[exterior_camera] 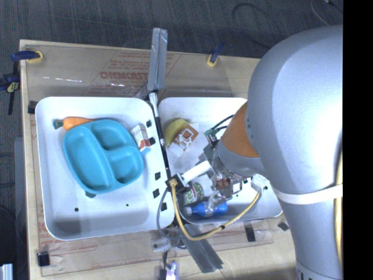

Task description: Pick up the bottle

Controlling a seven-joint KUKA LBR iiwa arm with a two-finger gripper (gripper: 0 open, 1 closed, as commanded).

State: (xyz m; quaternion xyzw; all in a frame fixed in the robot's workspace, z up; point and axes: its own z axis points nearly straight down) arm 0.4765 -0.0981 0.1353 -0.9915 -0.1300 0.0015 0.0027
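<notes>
A blue bottle (205, 209) lies on its side near the front edge of the right bin (233, 107). My gripper (220, 198) reaches down from the grey arm and sits right over the bottle's right end, close to it or touching it. Whether the bottle is between the fingers is hidden from this angle. A small green and white item (194, 192) lies just left of the gripper, next to the bottle.
The left bin (52, 203) holds a blue divided tray (104, 154), an orange carrot (77, 122) behind it and a small red-labelled container (140, 137) at its right. A yellow banana (173, 129) and a small brown and white box (187, 136) lie at the back of the right bin.
</notes>
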